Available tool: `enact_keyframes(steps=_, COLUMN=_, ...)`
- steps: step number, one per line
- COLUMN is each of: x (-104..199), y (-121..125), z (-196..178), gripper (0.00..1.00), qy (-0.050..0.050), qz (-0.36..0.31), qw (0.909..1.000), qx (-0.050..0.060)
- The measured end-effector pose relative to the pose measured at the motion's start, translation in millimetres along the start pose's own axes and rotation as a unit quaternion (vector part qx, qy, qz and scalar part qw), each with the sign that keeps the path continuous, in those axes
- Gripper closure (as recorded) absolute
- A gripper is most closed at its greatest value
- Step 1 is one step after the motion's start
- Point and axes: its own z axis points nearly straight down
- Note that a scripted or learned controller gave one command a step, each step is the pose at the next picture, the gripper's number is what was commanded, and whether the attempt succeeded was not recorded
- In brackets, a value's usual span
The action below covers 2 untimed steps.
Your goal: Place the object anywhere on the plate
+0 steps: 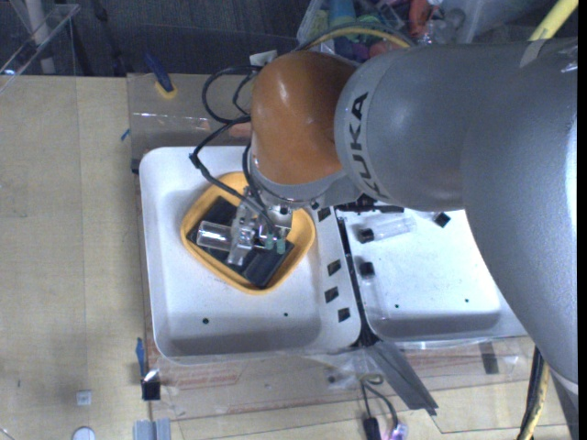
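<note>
**benchwatcher:** Gripper (240, 236) is sitting right over the yellow plate (204, 211), which lies in the left bin (174, 291). Can anyone make out what it's doing? I honestly can't tell how far open it is, too much metal and clutter packed together from this angle.

**kuka_fan:** Same here, can't call it. Counting from the front: two white bins side by side, left bin and right bin (431, 282), one yellow plate, one arm (440, 108). On the plate there's a dark flat object (261, 269) lying under the gripper, toward the plate's near-right edge. Whether the gripper touches it or hangs just above it, I can't say.

**benchwatcher:** So the object is on the plate at least?

**kuka_fan:** Looks that way, it's inside the plate's rim. As for the arm, it comes in from the right, the big grey body covers much of the right bin, and the orange band (293, 117) sits above the wrist, which points down and toward the camera into the left bin. Farther back, behind the bins, there's a clear tub of colourful bits (394, 3).
</note>
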Motion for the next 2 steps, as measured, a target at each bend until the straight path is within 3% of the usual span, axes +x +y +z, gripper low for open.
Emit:
enact_keyframes(steps=1, x=0, y=0, z=0, gripper=0.0, qy=0.0, qz=0.0, qw=1.0, qx=0.0)
enact_keyframes(steps=2, x=-62, y=-26, z=-31, gripper=0.0, qy=-0.004, qz=-0.104, qw=0.9946, qx=-0.002)
